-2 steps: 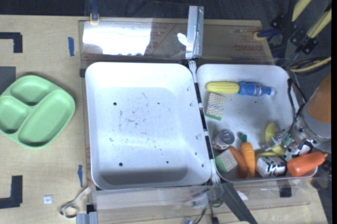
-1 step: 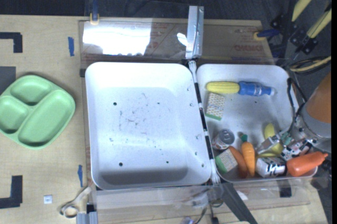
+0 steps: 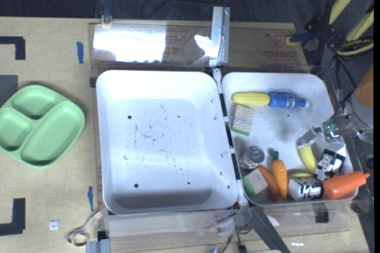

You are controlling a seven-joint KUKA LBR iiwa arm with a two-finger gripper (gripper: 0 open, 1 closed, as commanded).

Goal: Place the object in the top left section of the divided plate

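End effector (image 3: 328, 138) low over the right white plastic bin (image 3: 268, 81), at that bin's right side.

Whether it is apart or together cannot be told, and nothing is seen clamped in it; it hangs just above a yellow banana (image 3: 307, 157) and a small black-and-white packet (image 3: 328, 161). Relative to the right bin: an orange carrot-shaped toy (image 3: 279, 177) lies along the lower wall, an orange-red bottle (image 3: 344, 184) sits in the lower right corner, a yellow corn cob (image 3: 250, 98) and a blue bottle (image 3: 288, 101) lie end to end by the upper wall, and a small round metal can (image 3: 255, 155) stands near the left wall. The left white bin (image 3: 119, 87) touches the right bin's left wall. The light green divided plate (image 3: 39, 125), with three sections, rests on the wooden bench (image 3: 35, 44) well left of the right bin, beyond the left bin.
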